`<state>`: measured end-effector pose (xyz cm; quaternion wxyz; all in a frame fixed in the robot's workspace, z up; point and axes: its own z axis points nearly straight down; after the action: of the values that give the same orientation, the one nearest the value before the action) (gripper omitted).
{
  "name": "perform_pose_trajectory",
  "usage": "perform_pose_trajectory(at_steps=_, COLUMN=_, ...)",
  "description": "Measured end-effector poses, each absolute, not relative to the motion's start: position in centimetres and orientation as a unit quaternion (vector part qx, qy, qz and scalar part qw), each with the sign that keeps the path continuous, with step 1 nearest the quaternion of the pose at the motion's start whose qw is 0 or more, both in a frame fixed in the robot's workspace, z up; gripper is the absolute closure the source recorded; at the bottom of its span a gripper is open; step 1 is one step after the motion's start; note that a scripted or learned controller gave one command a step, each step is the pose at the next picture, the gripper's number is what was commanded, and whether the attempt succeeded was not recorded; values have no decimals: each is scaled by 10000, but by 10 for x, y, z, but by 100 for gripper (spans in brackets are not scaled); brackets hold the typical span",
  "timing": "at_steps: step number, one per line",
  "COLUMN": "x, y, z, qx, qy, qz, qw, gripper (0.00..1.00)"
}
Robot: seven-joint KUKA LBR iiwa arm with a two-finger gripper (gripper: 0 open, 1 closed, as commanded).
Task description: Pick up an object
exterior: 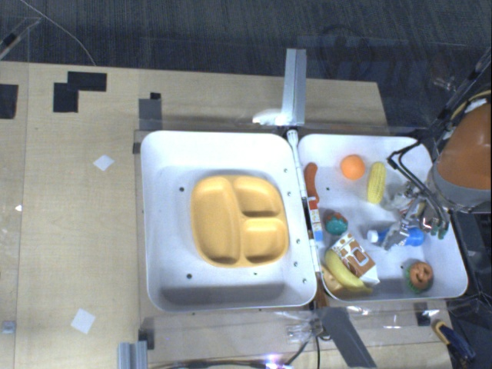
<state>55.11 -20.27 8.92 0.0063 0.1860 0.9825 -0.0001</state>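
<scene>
I read the pick as not yet made. My gripper point(406, 225) is low in the right bin point(453, 283), over a small blue object point(413, 237) near the bin's middle right. The view is too cluttered there for me to tell how the jaws stand or whether anything is caught. Corn point(376, 182), orange ball point(353, 167) and banana point(342, 271) lie loose nearby. Left to do: grasp and lift.

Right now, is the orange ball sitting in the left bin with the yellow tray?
No, the orange ball lies in the right bin, beside the corn cob, while the yellow tray sits in the left bin.
</scene>
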Motion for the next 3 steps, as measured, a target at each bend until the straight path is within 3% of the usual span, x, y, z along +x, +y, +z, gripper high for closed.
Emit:
perform_pose_trajectory(at_steps=1, x=541, y=-203, z=97, qx=2758, qy=9612, qz=19, qw=39, gripper=0)
perform_pose_trajectory(at_steps=2, x=615, y=-168, z=88, qx=3735, qy=9276, qz=17, qw=56, gripper=0)
perform_pose_trajectory(at_steps=3, x=650, y=-209, z=101, qx=3754, qy=9267, qz=-43, qw=-202, gripper=0)
